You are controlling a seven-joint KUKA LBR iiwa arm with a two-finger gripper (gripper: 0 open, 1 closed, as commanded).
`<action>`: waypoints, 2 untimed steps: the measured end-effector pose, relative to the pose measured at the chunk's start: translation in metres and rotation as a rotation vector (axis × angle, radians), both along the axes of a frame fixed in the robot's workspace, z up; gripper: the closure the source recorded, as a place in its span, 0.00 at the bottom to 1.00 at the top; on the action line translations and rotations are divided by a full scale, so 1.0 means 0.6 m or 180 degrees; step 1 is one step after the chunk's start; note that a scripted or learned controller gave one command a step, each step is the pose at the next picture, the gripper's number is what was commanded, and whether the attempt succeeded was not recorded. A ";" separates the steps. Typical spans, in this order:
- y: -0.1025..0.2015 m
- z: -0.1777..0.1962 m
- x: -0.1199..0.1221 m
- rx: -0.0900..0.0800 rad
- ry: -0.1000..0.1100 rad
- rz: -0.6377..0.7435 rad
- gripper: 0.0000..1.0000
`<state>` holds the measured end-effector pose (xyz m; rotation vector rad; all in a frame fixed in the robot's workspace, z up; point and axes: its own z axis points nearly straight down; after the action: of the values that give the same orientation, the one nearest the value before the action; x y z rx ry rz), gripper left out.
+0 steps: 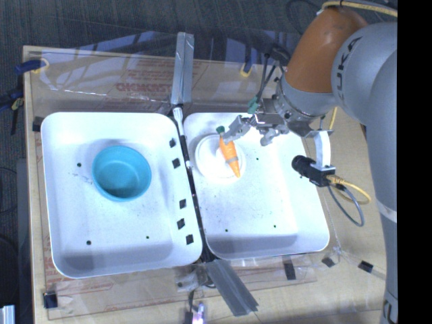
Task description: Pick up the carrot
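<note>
Orange carrot point(231, 156) lying on a white plate point(206, 160) at the far left of the right bin point(270, 214). Gripper point(251, 129) just above the carrot's leafy end, fingers spread, one finger point(234, 128) close to it, nothing between them. Judged stage: approach made; closing and lifting remain. Blue bowl point(122, 173) sits in the left bin point(74, 235).

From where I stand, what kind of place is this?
Probably a robotics lab test bench. A grey and orange arm reaches over two white bins, its hand near a toy-like carrot on a white plate. A blue bowl sits in the other bin.
</note>
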<state>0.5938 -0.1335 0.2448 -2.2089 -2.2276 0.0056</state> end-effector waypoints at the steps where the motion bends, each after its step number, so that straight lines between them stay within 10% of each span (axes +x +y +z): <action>1: -0.031 -0.239 0.096 0.0002 -0.0017 0.0481 0.00; 2: -0.029 -0.227 0.095 0.0006 -0.0001 0.0494 1.00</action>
<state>0.6506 -0.1511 0.1089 -2.0292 -2.3914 0.0034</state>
